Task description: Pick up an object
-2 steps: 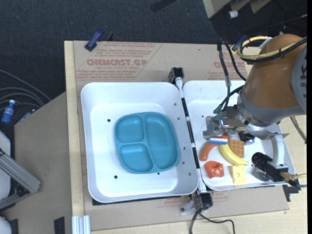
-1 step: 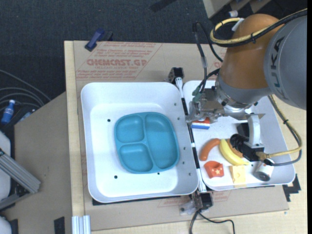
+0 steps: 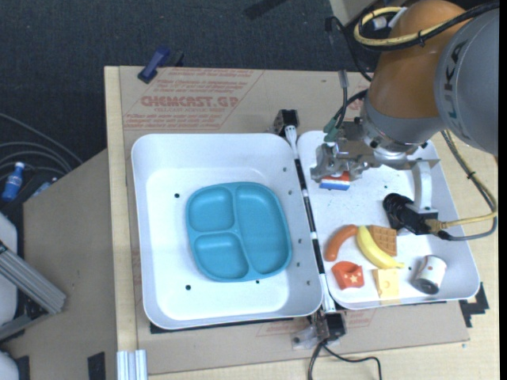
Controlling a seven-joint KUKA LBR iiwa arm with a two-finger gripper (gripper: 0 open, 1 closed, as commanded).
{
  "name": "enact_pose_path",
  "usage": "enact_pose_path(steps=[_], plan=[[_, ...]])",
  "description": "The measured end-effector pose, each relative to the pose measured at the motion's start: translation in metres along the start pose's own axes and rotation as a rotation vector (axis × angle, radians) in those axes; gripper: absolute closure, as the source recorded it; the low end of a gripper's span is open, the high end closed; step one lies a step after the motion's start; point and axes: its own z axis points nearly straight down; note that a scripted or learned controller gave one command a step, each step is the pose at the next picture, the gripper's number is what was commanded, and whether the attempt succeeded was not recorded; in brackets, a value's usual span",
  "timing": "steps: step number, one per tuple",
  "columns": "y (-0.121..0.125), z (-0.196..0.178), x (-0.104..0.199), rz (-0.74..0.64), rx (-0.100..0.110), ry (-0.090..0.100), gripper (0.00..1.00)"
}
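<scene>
Right bin [image 3: 451, 212], contents: gripper [image 3: 337, 167] low at the far end, directly over a small red-white-blue object [image 3: 335, 184] lying crosswise beneath it; finger spread cannot be told. Banana [image 3: 372, 246], sausage [image 3: 341, 240] and other toys lie nearer the front end.

A blue sectioned plastic plate [image 3: 238, 230] lay in the left white bin [image 3: 150, 212]. Right of that plate, in the right white bin [image 3: 455, 252], lay a curved sausage [image 3: 340, 241], yellow banana [image 3: 373, 246] and red pepper piece [image 3: 348, 275].
</scene>
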Motion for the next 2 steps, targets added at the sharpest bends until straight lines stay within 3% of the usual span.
enact_pose_path(steps=[2], plan=[[-0.051, -0.015, -0.031, 0.000, 0.004, 0.001, 1.00]])
